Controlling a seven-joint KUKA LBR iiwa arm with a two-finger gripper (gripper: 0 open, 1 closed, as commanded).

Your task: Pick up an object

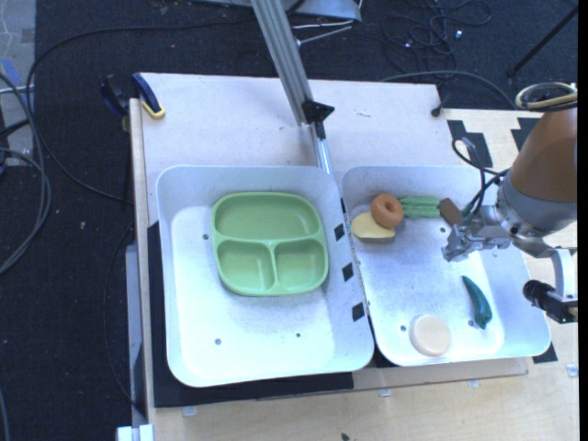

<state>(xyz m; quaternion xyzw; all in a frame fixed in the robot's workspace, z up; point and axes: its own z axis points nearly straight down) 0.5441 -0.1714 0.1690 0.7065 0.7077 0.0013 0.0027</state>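
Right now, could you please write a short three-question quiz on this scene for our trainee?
1. True or false: the green tray lies in the left bin.
2. Which lies nearest the gripper? A) brown piece B) white disc C) donut
3. What touches the donut on its left?

Key: 1 true. 2 A. 3 the yellow piece.

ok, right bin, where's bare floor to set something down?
Free: middle of the right bin, between the yellow piece and the cream disc. Crowded: top edge around the donut and green stick, and by the gripper near the teal pepper.
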